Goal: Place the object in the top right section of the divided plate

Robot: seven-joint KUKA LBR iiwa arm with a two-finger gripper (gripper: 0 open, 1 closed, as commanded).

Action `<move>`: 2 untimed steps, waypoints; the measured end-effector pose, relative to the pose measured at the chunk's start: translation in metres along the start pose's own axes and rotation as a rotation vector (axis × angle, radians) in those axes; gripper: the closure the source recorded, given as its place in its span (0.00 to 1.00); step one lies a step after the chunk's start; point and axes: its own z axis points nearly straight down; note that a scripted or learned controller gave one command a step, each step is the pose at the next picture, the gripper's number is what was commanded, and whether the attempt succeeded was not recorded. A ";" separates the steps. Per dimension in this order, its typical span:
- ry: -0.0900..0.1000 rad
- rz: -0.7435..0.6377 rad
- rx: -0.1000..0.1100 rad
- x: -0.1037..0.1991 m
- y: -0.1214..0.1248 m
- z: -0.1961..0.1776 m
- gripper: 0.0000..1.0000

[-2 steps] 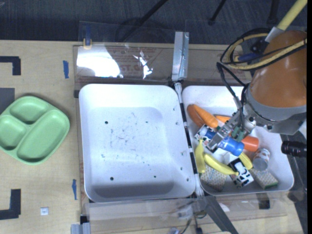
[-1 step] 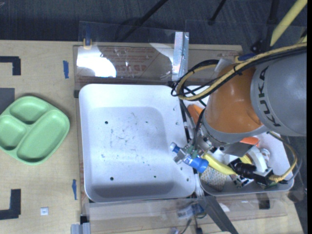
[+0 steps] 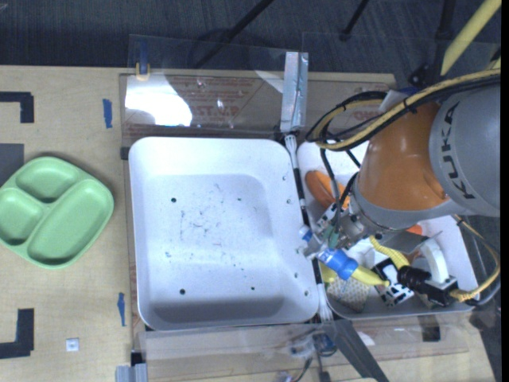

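The green divided plate [image 3: 52,210] lies on the wooden bench at the far left, its three sections bare. My gripper [image 3: 328,239] is low over the left side of the right bin [image 3: 453,245], far from the plate. The arm's grey and orange wrist hides much of that bin. An orange object [image 3: 320,185] lies just behind the gripper. Below it sit a blue piece [image 3: 340,263], a yellow piece [image 3: 364,275] and a speckled object [image 3: 351,292]. I see nothing held.
The left white bin [image 3: 151,165] stands between the plate and the arm, its raised rim next to the gripper. A clear panel [image 3: 215,94] stands behind it. Cables loop over the arm. Black and blue tape marks dot the bench on the left.
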 end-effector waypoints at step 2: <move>0.000 0.063 -0.001 -0.003 0.016 0.000 0.00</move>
